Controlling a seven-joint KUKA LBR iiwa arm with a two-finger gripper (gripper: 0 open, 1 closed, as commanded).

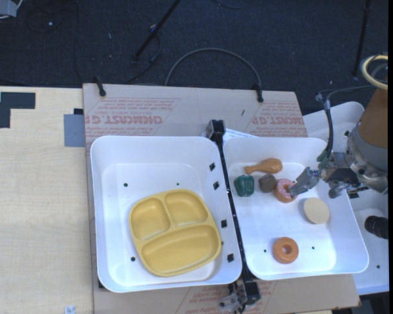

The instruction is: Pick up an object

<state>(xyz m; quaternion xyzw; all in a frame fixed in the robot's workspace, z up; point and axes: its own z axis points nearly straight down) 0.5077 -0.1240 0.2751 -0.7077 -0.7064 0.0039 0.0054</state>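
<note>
The right bin holds several toy foods. A tan drumstick lies at the back, with a green pepper and a small brown piece in front of it. A pink-frosted donut sits in the middle, a cream disc to its right, and an orange donut near the front. My gripper hangs low over the right bin, open, its left finger touching or just above the pink donut's right edge. Nothing is between the fingers.
The left bin holds a yellow divided plate. A black divider separates the two bins. The grey arm with its orange band comes in from the right, over the right bin's rim.
</note>
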